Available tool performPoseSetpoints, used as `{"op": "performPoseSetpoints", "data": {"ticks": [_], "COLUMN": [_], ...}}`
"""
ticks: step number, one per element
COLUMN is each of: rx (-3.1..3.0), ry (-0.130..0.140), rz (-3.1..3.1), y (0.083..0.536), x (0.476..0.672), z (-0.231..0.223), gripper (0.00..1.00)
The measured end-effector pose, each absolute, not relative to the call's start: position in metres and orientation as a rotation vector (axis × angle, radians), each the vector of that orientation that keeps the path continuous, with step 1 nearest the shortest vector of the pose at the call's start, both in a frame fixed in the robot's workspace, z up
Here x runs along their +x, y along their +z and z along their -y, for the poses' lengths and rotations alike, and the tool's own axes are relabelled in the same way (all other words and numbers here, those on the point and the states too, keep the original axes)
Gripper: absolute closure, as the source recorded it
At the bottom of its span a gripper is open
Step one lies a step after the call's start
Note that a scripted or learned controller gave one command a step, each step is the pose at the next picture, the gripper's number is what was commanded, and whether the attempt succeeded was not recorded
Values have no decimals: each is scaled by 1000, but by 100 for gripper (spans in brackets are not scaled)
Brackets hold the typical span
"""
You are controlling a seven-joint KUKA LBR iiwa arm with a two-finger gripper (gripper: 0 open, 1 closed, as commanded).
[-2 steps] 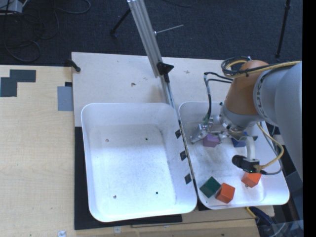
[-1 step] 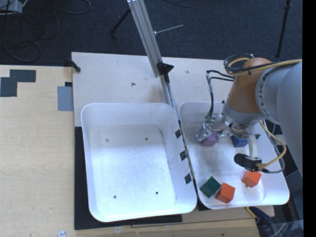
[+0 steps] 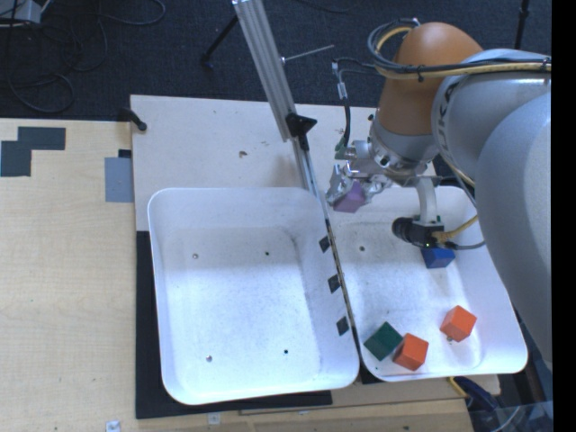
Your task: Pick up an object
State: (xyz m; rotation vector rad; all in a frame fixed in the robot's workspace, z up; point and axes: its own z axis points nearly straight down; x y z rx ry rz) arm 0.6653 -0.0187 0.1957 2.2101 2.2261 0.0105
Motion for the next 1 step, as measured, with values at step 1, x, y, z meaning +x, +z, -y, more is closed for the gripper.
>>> {"op": "performPoseSetpoints", "data": {"ticks": [1], "rx": [2217], "ry": [1], "rz": [-2232], "y": [191], "x": [666], "z": [-76], "gripper": [100]}}
